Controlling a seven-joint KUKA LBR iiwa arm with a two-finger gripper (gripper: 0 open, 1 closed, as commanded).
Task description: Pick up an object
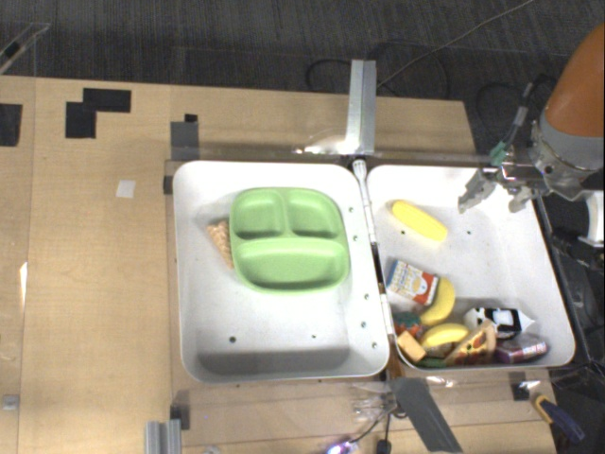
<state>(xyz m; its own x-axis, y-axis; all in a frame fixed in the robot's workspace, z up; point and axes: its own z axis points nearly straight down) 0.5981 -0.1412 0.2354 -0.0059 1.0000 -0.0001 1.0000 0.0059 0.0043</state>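
My gripper (494, 198) hangs over the far part of the right bin (515, 263), its two fingers spread open with nothing between them. A yellow oblong object (419, 221) lies to its left on the bin floor, apart from the fingers. Toward the near side lie a small blue-and-red box (412, 281), a banana (438, 303) and a second yellow fruit (446, 337). At the near right corner sit a pizza-slice toy (473, 346), a black-and-white item (502, 320) and a purple item (521, 351).
The left bin (274, 348) holds a green divided plate (287, 237) with a tan grainy bar (220, 242) tucked at its left edge. A metal post (362, 107) stands behind the divider between the bins. Cables run along the right side.
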